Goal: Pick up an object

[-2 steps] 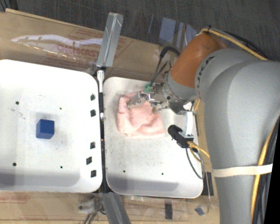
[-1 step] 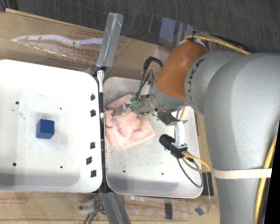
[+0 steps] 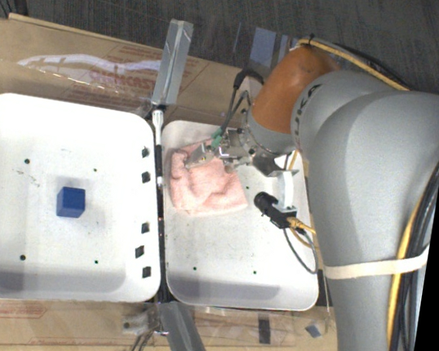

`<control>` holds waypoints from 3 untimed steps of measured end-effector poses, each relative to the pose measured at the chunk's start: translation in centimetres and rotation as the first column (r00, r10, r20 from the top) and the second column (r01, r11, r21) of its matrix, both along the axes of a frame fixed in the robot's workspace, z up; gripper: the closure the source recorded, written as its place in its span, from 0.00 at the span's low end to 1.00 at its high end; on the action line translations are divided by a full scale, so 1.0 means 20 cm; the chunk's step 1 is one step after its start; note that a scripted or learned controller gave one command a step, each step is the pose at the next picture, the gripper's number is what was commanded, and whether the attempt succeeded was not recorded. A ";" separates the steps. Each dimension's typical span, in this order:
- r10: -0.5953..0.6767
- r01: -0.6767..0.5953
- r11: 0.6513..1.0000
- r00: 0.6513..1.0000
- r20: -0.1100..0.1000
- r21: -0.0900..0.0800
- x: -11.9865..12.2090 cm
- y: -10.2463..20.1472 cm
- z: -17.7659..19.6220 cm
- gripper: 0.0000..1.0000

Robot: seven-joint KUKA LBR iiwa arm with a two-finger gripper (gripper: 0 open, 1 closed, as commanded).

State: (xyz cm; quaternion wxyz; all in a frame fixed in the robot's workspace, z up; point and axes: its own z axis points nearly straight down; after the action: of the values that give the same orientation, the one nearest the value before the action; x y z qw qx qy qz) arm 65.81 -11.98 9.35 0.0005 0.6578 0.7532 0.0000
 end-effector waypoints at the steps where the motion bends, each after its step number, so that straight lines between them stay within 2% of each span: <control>1: -0.143 0.143 0.990 0.990 -0.003 -0.001 -0.01 0.07 0.00 0.00; 2: -0.104 0.104 0.995 0.995 0.002 0.000 0.00 -0.10 0.00 0.00; 3: 0.030 -0.030 1.000 1.000 0.002 0.000 -0.12 -0.35 0.01 0.00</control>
State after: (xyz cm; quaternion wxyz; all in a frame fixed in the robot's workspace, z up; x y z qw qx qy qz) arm 63.42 -19.05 9.52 0.0012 0.6464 0.7630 0.0009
